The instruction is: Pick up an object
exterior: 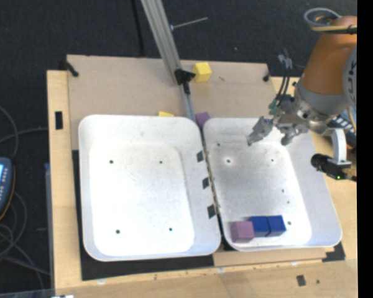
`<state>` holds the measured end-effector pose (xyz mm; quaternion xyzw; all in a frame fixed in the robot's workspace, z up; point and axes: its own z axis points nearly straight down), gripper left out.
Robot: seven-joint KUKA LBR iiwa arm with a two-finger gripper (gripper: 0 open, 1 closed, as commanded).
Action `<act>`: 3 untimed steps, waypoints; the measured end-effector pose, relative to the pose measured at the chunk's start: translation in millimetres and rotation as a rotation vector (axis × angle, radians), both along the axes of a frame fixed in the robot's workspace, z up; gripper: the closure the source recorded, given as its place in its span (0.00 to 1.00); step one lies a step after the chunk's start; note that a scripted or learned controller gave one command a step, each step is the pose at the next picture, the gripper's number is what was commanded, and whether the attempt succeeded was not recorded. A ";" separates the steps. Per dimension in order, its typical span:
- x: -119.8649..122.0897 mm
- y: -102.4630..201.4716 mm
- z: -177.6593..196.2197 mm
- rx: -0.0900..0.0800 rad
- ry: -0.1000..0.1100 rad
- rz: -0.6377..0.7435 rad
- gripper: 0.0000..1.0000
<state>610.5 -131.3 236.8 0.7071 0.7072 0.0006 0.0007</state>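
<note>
Camera view: fingers (275,134) are spread wide and empty over the right bin (311,185); blue block (267,225), long axis left-right, lies beside purple block (241,230) at the near wall.

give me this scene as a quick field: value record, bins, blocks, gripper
left bin: white, shallow
right bin: white, shallow, holds three blocks at its near edge
purple block: leftmost of the row
blue blocks: two, side by side, right of the purple one
gripper: over the right bin's far end, fingers apart, holding nothing
yellow block: on the bench beyond the bins
</note>
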 end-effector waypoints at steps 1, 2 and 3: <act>52.4 -50.0 61.3 -0.006 -0.010 -0.003 0.00; -10.6 -19.3 -75.5 0.001 0.010 -0.003 0.00; -68.2 12.2 -64.7 0.000 0.004 -0.004 0.00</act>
